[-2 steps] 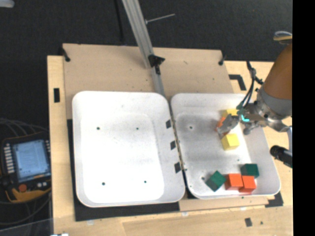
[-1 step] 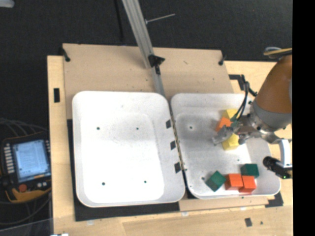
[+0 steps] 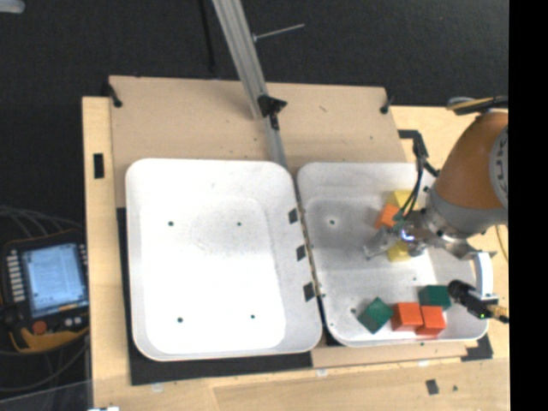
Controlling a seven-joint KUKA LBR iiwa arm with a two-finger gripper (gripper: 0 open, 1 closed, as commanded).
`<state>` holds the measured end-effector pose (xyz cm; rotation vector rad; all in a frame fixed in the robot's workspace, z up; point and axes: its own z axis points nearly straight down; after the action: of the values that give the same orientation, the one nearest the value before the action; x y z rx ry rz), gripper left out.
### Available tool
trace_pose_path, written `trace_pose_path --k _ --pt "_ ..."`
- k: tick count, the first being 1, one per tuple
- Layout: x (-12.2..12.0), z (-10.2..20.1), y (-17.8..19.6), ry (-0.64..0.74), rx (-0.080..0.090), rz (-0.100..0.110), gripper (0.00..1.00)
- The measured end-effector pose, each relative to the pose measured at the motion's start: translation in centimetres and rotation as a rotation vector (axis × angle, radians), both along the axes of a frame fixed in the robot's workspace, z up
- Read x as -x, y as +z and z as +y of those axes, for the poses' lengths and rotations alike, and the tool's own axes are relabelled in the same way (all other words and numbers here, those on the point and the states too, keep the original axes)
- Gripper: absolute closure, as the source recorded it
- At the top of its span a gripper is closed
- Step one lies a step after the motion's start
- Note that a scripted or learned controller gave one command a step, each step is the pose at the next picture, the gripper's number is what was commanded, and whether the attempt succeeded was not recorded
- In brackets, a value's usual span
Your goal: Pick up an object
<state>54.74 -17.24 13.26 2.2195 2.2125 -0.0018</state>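
My gripper (image 3: pixel 396 238) reaches into the right bin (image 3: pixel 342 187) from the right, low over a small cluster of blocks. An orange block (image 3: pixel 387 216) and a yellow block (image 3: pixel 401 200) lie just above its tip, and another yellow block (image 3: pixel 399 252) lies right under it. The wrist hides the fingers, so whether anything sits between them is unclear. Along the bin's front edge lie a green block (image 3: pixel 373 314), two orange blocks (image 3: pixel 408 315) (image 3: pixel 432 318) and a dark green block (image 3: pixel 435 296).
The left bin (image 3: pixel 214 255) sits beside the right one, with clips along the shared edge (image 3: pixel 305 251). A slanted metal pole (image 3: pixel 244 50) rises behind the bins. A teach pendant (image 3: pixel 47 285) lies far left, off the bench.
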Motion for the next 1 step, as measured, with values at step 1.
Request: trace_pose_path --k 1 --pt "-0.57 -0.19 -0.53 0.003 0.004 -0.018 0.0"
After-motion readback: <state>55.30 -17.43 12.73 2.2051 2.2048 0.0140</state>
